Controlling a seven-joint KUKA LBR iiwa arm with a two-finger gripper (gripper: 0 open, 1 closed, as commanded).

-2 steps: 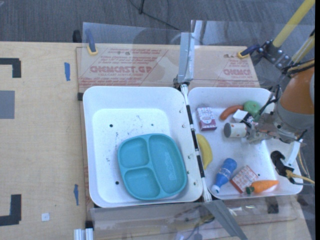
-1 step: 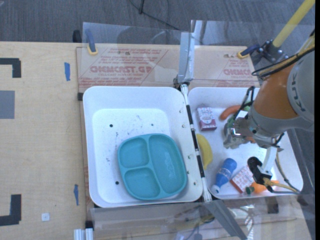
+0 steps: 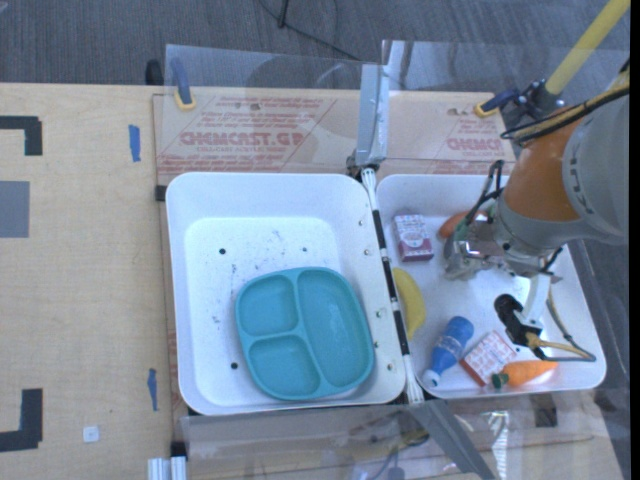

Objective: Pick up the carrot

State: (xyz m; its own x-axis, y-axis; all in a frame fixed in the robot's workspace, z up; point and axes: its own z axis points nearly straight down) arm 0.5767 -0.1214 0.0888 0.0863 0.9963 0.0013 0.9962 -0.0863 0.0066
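One grey arm (image 3: 590,168) bends over the right bin (image 3: 585,368), carrot (image 3: 530,372) nearby; finger state unclear.

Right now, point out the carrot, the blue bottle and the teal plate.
carrot (image 3: 530,372): camera view, middle of its orange body.
blue bottle (image 3: 452,340): camera view, middle of its blue body.
teal plate (image 3: 345,313): camera view, bare floor of its large compartment.

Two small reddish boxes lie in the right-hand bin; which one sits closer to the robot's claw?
The dark red carton near the bin's upper left, beside the gripper. The other, a red-and-white packet, lies farther down by the orange carrot.
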